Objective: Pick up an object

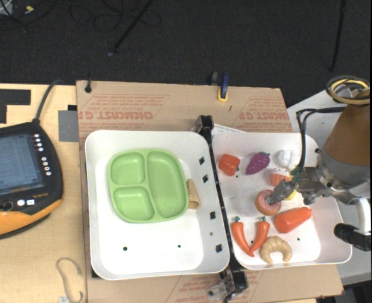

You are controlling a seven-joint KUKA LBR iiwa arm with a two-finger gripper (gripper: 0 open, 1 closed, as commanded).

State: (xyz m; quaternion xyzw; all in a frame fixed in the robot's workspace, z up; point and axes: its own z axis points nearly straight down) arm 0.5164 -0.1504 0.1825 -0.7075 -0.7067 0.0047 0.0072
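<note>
Camera view from above shows the right bin [328, 251] crowded with small toy foods, and the gripper [280, 193] sits low among them in the right middle of the frame, just over a round pink donut-like piece [266, 202]. That pink piece is the likeliest target: it looks like light, hollow, rigid plastic, smooth enough to slip, not fragile, and best taken across its width so the fingers bear on opposite sides of the rim. Neighbours press close: a red pepper [293, 219] touches or nearly touches it at lower right, a yellow piece [291, 193] lies just beside the gripper, and two red chillies [250, 235] and a croissant [275, 250] lie below. A purple grape bunch [258, 163] and a red-orange piece [229, 164] sit higher up, well apart. Whether the jaws stand apart or together I cannot tell; the dark tip blurs into the toys, and nothing visibly sits between them. In the left bin [104, 232] rests a green divided plate [147, 185].
</note>
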